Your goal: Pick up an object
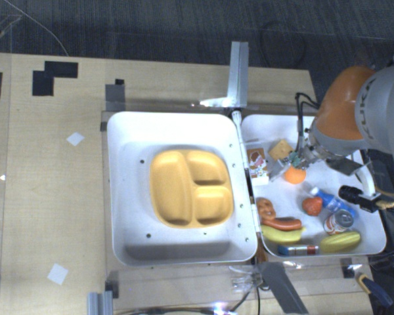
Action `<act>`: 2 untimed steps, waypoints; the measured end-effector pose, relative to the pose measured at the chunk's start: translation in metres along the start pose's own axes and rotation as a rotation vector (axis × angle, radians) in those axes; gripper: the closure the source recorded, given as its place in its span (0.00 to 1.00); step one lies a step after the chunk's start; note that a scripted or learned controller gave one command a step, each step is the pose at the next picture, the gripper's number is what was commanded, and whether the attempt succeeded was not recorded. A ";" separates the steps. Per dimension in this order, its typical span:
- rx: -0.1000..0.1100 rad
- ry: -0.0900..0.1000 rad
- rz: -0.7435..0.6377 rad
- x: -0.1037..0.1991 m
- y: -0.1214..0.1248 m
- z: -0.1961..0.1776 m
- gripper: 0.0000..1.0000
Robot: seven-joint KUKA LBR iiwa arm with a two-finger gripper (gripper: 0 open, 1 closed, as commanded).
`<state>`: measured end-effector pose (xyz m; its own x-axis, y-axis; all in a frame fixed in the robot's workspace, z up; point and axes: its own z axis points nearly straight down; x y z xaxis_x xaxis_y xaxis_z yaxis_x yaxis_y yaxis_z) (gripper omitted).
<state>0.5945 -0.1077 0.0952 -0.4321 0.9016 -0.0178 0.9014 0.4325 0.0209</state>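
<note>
The pincer [301, 159] hangs low over the right bin [381, 238], in the upper part of it, and its small dark tips are too blurred to show how they stand, so I cannot tell its state. Just below the pincer, and seeming to touch it, is a small round orange ball [294, 174] with a smooth skin; whether it is gripped is not clear. Just left of the pincer lies a tan, rough lump like a piece of bread [280, 150], and further left a flat printed packet [257, 163] by the bin wall. Below and to the right of the pincer are a red round fruit [312, 206] and a blue bottle [330, 201] of shiny plastic, and next to them a round can [339, 221] whose label is hard to read. Well below the pincer lie two curved yellow bananas [280, 234], a glossy red sausage [284, 224] and a thin marker pen [303, 249]. Far to the left of the pincer, in the left bin [128, 195], sits a smooth yellow plastic tray [190, 188] with three rounded compartments. The grey arm [387, 110] with its orange band is cut off at the right edge.
</note>
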 end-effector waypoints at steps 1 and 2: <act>0.005 0.003 -0.098 -0.024 0.042 0.003 0.00; -0.009 -0.008 -0.105 -0.026 0.047 -0.013 1.00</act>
<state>0.6473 -0.1106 0.1100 -0.5237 0.8514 -0.0284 0.8510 0.5244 0.0274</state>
